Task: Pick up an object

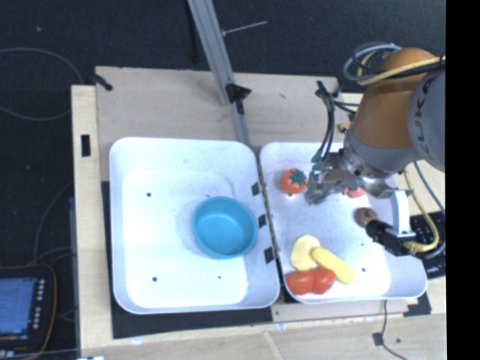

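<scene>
White plastic makes up both bins, and the claw (319, 190) hangs low in the right bin (397, 280), just beside a small tomato (293, 181) on its left. Whether the claw is spread or closed cannot be told, since the wrist hides much of it, and nothing is seen held.

A miss looks the likeliest trouble: the tomato is round and sits off to one side of the claw, so a closing motion could knock it sideways and send it rolling toward the wall between the bins. A red piece (354, 193) peeks out on the claw's other side, touching or nearly so, and could get pinched by accident or pushed away.

Nearer the front of that bin lie a yellow piece (304, 250), a banana (334, 265) and a red pepper (310, 281), packed together and well apart from the claw. A brown item (364, 217) sits by the arm's black fitting. A blue bowl (224, 227) rests in the left bin (150, 163).
</scene>
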